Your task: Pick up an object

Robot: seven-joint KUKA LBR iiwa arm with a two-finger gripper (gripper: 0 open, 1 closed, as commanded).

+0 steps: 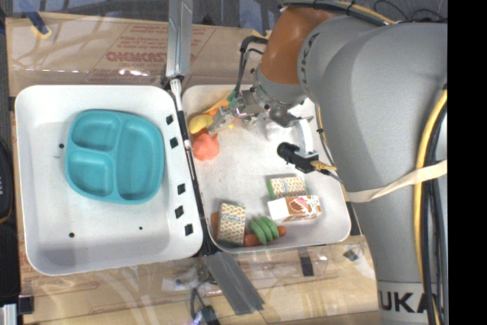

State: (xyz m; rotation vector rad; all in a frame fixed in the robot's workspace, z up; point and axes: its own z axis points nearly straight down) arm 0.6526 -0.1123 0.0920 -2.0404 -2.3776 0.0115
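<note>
Even, bright overhead light fills the scene. The white bins look slightly washed out, glare streaks the clear tape on the cardboard, shadows are soft, and fine detail is mildly blurred.

Grey arm reaching in from right, orange band above wrist, pincer angled down-left
</note>
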